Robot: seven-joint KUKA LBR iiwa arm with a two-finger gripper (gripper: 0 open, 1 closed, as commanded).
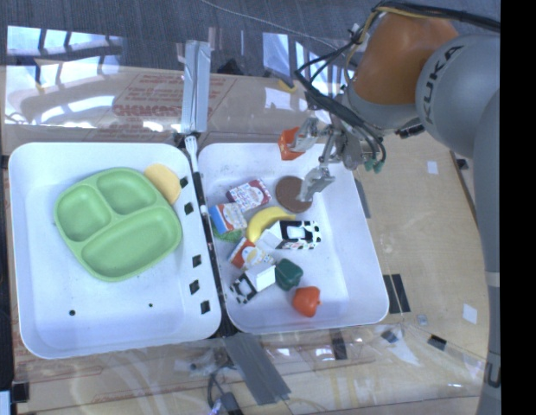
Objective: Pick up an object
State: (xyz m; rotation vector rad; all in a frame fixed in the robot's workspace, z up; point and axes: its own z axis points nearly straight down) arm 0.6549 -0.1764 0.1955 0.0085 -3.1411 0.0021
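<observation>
My gripper (316, 156) hangs over the far right part of the right bin (359, 258), open, with nothing between its fingers. A small orange carton (290, 143) lies just left of it at the bin's far rim. A brown round disc (291, 194) sits right below the lower fingertip. Further in lie a yellow banana (263, 220), a red-and-white carton (248, 194), a black-and-white spotted block (299, 233), a dark green piece (288, 274) and a red-orange piece (306, 301).
The left bin (43, 309) holds a green divided plate (119, 221) and a yellow lump (164, 181) at its far right. A metal post (195, 85) stands behind the wall between the bins. Cardboard lies beyond the bins.
</observation>
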